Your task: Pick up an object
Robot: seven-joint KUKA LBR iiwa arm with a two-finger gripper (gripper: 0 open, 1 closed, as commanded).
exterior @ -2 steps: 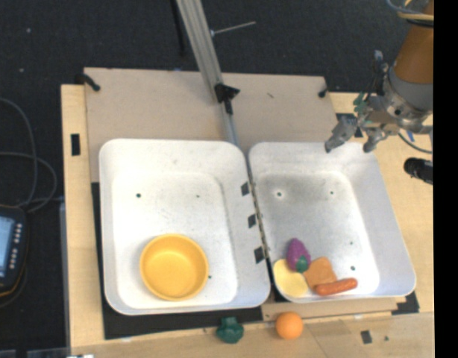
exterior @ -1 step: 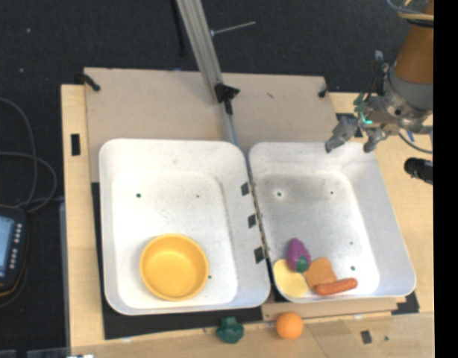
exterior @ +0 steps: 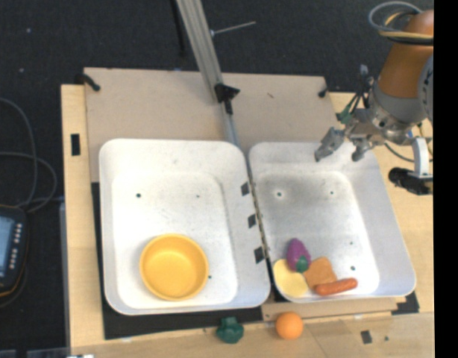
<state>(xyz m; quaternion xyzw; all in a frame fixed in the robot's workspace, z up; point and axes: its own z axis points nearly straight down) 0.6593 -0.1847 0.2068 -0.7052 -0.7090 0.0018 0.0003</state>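
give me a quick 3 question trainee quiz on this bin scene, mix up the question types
1. True or false: the round yellow plastic bowl sits in the left white bin.
2. Which lies outside both bins, on the bench's front edge?
A. purple toy eggplant
B. small orange ball
C. red-orange toy carrot
3. Fill in: the gripper hangs over the right white bin's ____ edge, apart from the toy pile in its near corner.

Key: 1 true; 2 B; 3 far
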